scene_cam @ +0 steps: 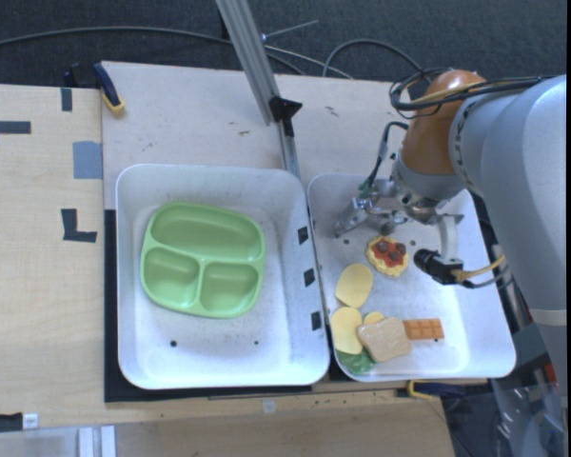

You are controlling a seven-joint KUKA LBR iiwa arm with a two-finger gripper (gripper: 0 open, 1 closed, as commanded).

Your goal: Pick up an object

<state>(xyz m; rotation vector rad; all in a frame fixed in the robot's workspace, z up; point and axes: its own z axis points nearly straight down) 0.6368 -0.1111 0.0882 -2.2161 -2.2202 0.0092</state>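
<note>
One pizza toy [388, 254] just below end effector [369, 215].

No readable text, labels or numbers anywhere

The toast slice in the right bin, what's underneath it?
The toast slice lies on a green piece peeking out at its lower left, and overlaps a yellow disc. Anything else beneath it is covered.

Robot lab: taped bench [38, 188], bins [133, 350]
</note>
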